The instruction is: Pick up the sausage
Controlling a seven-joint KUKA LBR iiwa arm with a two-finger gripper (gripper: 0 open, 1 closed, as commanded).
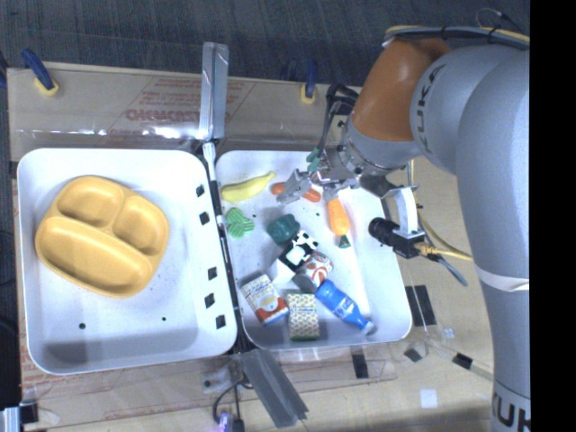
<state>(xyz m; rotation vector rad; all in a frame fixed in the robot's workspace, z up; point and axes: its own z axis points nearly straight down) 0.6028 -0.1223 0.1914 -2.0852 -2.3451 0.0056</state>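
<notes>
Grey arm [490, 178] with orange band fills the right side of the frame, reaching in toward the right bin [396, 318]. Hand [317, 180] sits at the upper middle of that bin, low over the items; whether it is apart or together I cannot tell, too cluttered and partly hidden by the wrist.

Sausage [292, 188], a small reddish-orange piece, lies at the upper part of the right bin, just left of the hand, touching or nearly touching it; cannot tell if it is clamped.

Other stuff in right bin: yellow banana [247, 186] upper left, just left of the sausage; orange carrot [337, 217] below the hand, pointing down; green leafy toy [238, 223] near the left wall; dark teal lump [282, 229] mid-bin; black-and-white piece [299, 252] below that; blue bottle [342, 304] lying slanted at lower right; small red-and-white carton [264, 298] lower left; patterned box [303, 317] at the bottom edge, between carton and bottle.

Left bin [54, 349] holds a yellow divided tray [102, 234], upper-left part of that bin, flipped or domed, hard to say.

Both bins sit side by side on the counter [441, 331], touching along the middle.
</notes>
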